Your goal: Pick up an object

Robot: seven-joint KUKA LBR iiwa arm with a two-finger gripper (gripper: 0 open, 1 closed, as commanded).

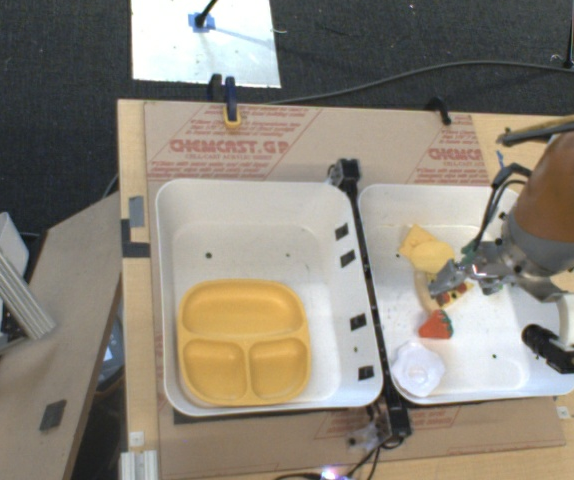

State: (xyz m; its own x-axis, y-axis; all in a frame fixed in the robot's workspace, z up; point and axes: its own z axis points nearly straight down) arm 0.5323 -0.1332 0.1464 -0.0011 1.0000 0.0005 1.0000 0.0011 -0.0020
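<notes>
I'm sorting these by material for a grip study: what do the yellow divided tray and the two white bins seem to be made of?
The yellow three-compartment tray looks like moulded plastic with a matte finish: uniform colour, rounded dividers, no sharp glints. The left white bin and the right white bin seem to be thin formed plastic, smooth and slightly glossy, with rounded corners and soft rims; the view leaves the exact material open.

Robotics lab: bench [297, 133], clamps [230, 103], cables [417, 73]
</notes>
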